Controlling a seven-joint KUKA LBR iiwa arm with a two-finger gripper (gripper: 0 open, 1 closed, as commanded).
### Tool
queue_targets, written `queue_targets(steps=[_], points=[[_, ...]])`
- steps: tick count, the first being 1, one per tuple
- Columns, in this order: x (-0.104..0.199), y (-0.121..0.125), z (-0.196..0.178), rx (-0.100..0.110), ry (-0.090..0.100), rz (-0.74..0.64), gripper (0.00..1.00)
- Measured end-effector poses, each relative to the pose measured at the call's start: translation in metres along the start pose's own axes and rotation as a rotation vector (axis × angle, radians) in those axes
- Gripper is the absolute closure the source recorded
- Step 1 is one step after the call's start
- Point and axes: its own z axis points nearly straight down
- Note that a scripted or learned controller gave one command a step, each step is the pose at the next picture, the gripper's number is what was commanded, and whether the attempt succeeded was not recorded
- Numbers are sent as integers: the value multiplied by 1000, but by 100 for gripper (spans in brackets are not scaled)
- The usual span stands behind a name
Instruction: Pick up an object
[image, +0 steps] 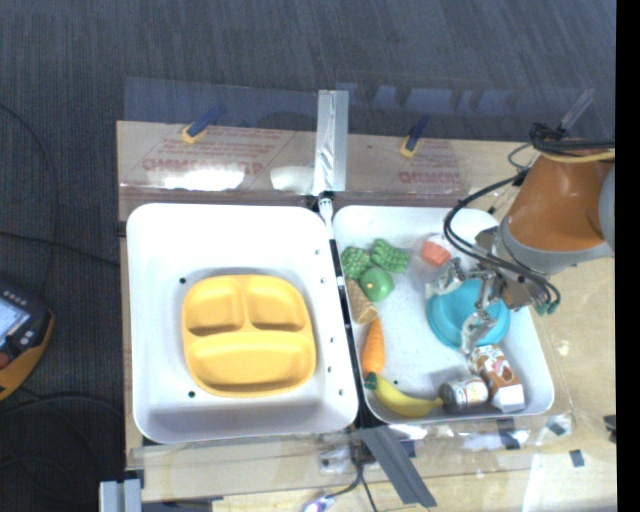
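Note:
My gripper (481, 312) hangs low in the right bin (420, 222), directly over the right part of a blue bowl (450, 314). The grey arm with its orange band (560, 205) reaches in from the right and hides the bin's right wall. Its cables and wrist hide how the jaws stand. Just below the gripper lie a small printed carton (497, 372) and a dark can (463, 393). Further left in the bin are a banana (403, 399), a carrot (373, 346), a green apple (378, 285), a leafy green toy (375, 257) and an orange-red piece (435, 252).
The left bin (150, 300) holds a yellow divided tray (248, 333). A brown cone-shaped toy (361, 300) leans by the divider between the bins. Black cables (470, 210) loop off the wrist over the right bin's back corner.

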Motion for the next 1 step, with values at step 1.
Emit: queue_targets(steps=[1], points=[[30, 23, 11, 24, -37, 21, 0]])
